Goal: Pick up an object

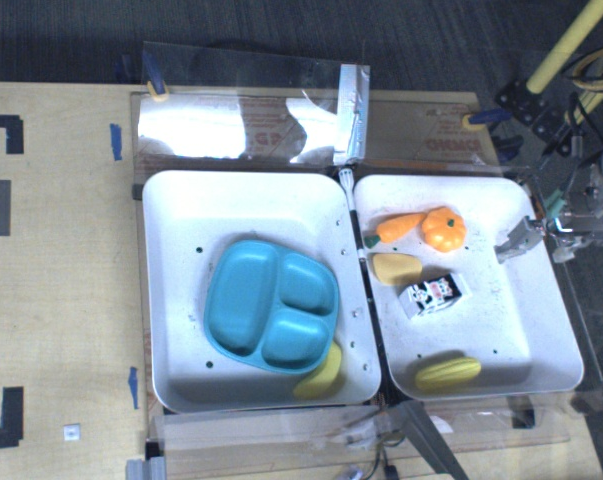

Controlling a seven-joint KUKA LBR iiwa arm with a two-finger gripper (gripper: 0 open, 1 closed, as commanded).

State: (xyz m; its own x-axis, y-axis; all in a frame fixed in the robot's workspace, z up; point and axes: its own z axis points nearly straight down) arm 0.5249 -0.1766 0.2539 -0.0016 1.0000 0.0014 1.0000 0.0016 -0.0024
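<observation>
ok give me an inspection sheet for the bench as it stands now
surface: wooden bench bearing left bin and right bin, side by side
job's things: right bin holds a carrot, an orange pumpkin, a yellow wedge, a small black and white carton and a yellow-green piece
clutter: left bin holds a blue divided plate with a yellow piece at its lower edge
grippers: gripper over the right bin's right rim, nothing seen between its fingers
cables: wires at top right
surroundings: clear plastic sheet behind the bins, blue tape marks
</observation>
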